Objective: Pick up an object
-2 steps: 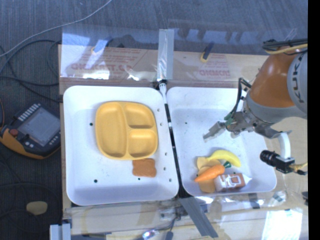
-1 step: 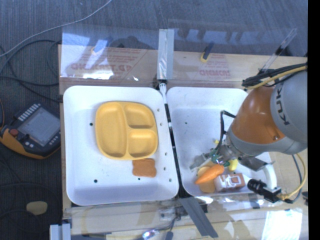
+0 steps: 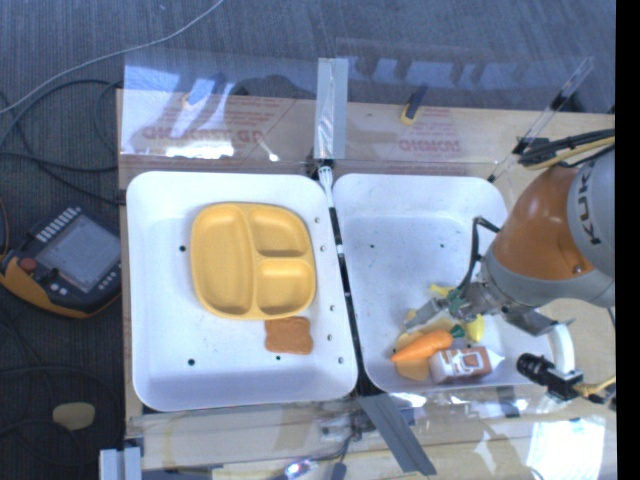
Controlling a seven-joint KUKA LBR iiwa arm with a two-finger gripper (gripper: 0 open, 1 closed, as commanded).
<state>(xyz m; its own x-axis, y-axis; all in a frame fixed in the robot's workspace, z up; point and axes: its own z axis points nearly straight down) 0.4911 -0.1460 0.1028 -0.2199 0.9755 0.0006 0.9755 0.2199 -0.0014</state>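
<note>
The end effector [image 3: 458, 308] hangs low in the right bin [image 3: 400, 218]; whether it is apart or together cannot be told. Just below it lies a carrot [image 3: 422, 348], smooth, tapered, likely light rigid plastic, best pinched across its thick middle. A small carton [image 3: 462, 364] touches it. Far left, a stiff yellow tray [image 3: 252, 260].

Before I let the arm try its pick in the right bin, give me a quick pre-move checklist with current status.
1. Gripper above the right white bin: ok.
2. Targets near it: orange carrot-shaped toy and small white-and-red carton lie touching: ok.
3. Finger state: cannot tell.
4. Anything held between fingers: cannot tell.
5. Targets free of clutter: not ok, small yellow pieces crowd them.
6. Yellow divided plastic plate and brown toast-like piece lie in the left white bin, out of the way: ok.
</note>
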